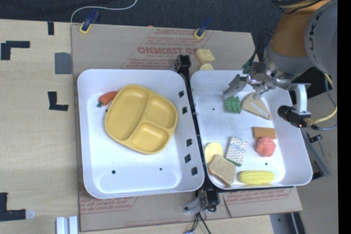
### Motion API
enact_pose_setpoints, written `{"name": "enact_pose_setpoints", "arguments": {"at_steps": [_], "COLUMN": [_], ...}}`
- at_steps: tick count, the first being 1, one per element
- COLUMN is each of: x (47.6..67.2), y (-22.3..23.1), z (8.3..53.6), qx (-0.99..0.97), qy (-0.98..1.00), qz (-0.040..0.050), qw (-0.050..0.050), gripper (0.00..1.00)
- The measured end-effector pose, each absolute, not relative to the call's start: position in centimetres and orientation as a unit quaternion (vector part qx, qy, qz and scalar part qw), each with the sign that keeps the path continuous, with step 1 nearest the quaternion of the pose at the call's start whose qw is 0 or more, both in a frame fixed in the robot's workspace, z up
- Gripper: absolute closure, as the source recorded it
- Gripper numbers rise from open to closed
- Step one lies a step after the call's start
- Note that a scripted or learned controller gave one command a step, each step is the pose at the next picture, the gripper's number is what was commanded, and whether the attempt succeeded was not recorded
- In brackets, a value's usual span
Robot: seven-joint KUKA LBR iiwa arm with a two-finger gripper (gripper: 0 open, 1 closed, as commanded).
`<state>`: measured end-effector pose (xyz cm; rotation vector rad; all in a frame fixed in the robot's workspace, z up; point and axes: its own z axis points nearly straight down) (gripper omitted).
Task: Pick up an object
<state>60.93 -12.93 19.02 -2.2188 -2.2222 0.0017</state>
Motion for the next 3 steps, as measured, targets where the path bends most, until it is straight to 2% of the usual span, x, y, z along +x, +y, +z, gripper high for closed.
{"name": "enact_pose_setpoints", "arguments": {"at_steps": [1, 2, 3], "x": [65.2, 65.2, 64.4], "y": [-14.0, -14.0, -3.9], "z": [7.9, 9.5, 19.0], "qx": [-0.706, -0.706, -0.703], "qy": [-0.708, -0.709, -0.711], "qz": [0.0004, 0.0005, -0.0031], "qw": [-0.002, -0.001, -0.001], "gripper": [0.0, 1.0, 1.0]}}
